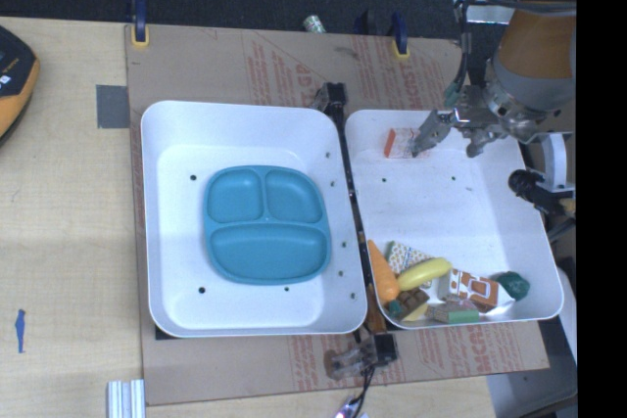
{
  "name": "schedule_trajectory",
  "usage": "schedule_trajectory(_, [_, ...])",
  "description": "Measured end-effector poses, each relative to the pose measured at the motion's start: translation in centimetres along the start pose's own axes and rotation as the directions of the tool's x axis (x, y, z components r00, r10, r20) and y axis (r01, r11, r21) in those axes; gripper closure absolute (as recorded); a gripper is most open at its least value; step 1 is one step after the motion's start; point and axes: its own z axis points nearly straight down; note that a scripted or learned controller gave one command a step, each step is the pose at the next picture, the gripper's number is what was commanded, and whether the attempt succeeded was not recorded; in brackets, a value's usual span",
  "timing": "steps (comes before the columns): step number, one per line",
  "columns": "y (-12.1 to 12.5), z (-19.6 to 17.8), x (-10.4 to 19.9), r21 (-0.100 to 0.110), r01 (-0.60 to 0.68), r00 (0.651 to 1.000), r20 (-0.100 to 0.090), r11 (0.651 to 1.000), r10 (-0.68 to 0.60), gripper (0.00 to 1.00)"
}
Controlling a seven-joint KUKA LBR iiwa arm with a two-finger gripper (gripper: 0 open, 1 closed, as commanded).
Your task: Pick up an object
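At the 12 o'clock end of the right bin, a small flat orange block lies on smooth white plastic. The gripper hangs at its 3 o'clock, fingers spread, gripping nothing. The left bin bears a blue, three-compartment plate.

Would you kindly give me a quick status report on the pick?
Tool open, holding nothing, over right bin's far end. Small orange piece just beside it. Toy pile at near end, untouched. Nothing blocking.
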Motion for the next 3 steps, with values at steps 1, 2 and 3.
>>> schedule_trajectory(1, [5.2,8.3,-5.2,0.002,-0.002,1.000,0.004,1.000,0.002,0.00])
schedule_trajectory(2, [5.2,6.7,-5.1,-0.001,0.000,1.000,0.004,1.000,0.000,1.00])
schedule_trajectory(3, [4.7,3.4,2.1,-0.002,0.007,1.000,-0.001,1.000,-0.007,1.00])
